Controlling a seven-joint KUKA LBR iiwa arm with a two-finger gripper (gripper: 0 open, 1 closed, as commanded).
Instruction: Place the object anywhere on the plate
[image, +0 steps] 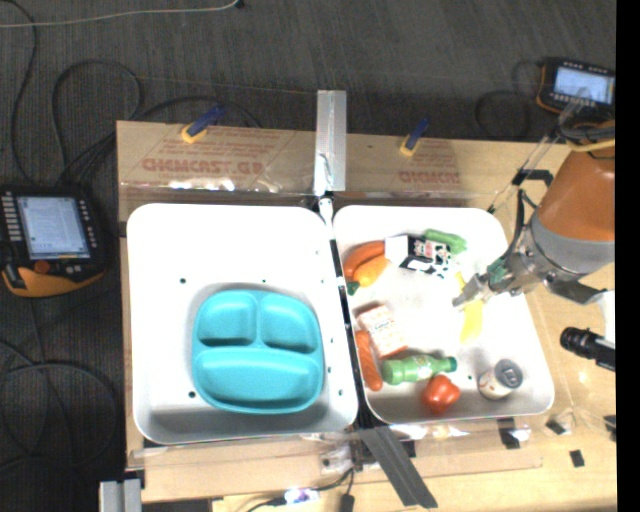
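Poking in at the bottom edge, closest to the lens: dark grey metal strip (402, 482), lying slantwise under the seam between the bins.

Far left, off the bench: black handheld pendant with lit screen (45, 235), lying on the dark floor.

Sitting on the bench's left half: shallow white left bin (160, 250). Resting inside it, toward the front: light blue three-compartment plastic plate (260, 348), carrying nothing.

Sitting just beside it: shallow white right bin (528, 395), holding the clutter. Lying along its left wall: orange plastic pepper (365, 262), small printed carton (378, 322), and orange carrot-like stick (369, 368). Lying toward the back: black-and-white patterned card (425, 258), touching green plastic toy piece (444, 240). Lying at the front: green plastic bottle (416, 370), touching red round tomato-like toy (441, 392). Sitting near the front right corner: small round grey-and-tan item (500, 378).

Lying mid-bin, well apart from the plate: yellow elongated plastic piece (469, 322), directly under the two-finger gripper (472, 292). Not showing whether touching or gripped; gripper state impossible to tell.

Reaching in from the right: grey arm with orange band (580, 215), hanging over the right bin's edge.
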